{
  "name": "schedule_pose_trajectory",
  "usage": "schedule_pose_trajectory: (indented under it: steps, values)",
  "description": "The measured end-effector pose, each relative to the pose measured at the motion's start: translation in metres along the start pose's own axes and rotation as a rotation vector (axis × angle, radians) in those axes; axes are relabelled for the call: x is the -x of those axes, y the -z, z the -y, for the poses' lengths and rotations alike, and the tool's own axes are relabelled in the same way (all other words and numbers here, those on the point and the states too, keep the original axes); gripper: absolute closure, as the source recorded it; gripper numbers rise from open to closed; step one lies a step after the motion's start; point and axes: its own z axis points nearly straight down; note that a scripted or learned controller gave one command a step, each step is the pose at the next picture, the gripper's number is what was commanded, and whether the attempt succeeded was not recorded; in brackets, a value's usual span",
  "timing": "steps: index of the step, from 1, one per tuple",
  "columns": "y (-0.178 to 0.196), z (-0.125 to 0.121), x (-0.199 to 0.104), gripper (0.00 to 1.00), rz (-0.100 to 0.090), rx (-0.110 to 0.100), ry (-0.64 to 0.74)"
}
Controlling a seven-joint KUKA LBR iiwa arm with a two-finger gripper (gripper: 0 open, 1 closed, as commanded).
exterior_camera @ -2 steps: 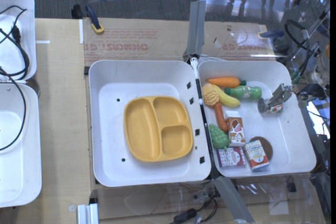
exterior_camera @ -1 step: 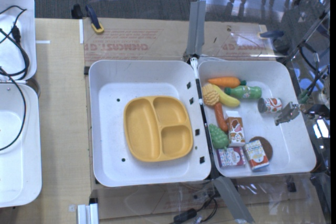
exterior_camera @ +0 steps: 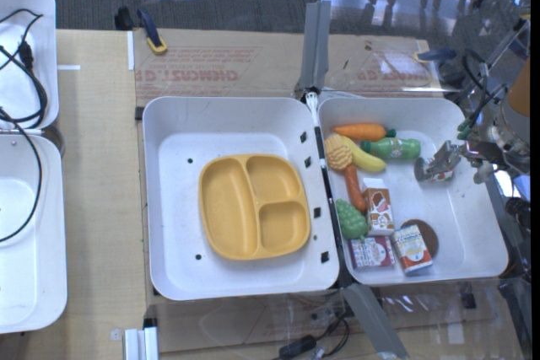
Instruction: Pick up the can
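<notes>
The can (exterior_camera: 427,233) lies in the right bin (exterior_camera: 472,215) near its front right, showing a round brown end. A small red and white carton (exterior_camera: 411,251) overlaps its front. My gripper (exterior_camera: 437,164) hangs over bare bin floor in the right half of that bin, further back than the can and apart from it. Its metal fingers (exterior_camera: 424,172) stand open with nothing between them. The arm comes in from the right edge.
Toy food fills the right bin's left side: a carrot (exterior_camera: 360,131), a green bottle (exterior_camera: 392,149), corn (exterior_camera: 340,153), a banana (exterior_camera: 368,161), a green vegetable (exterior_camera: 351,218) and cartons (exterior_camera: 379,209). The left bin (exterior_camera: 169,181) holds a yellow divided tray (exterior_camera: 253,205).
</notes>
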Motion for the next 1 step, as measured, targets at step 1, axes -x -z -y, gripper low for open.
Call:
schedule_pose_trajectory:
  steps: [1]
  values:
    - [-0.1050,-0.0352,0.0107,0.00,0.000,0.001,0.057]
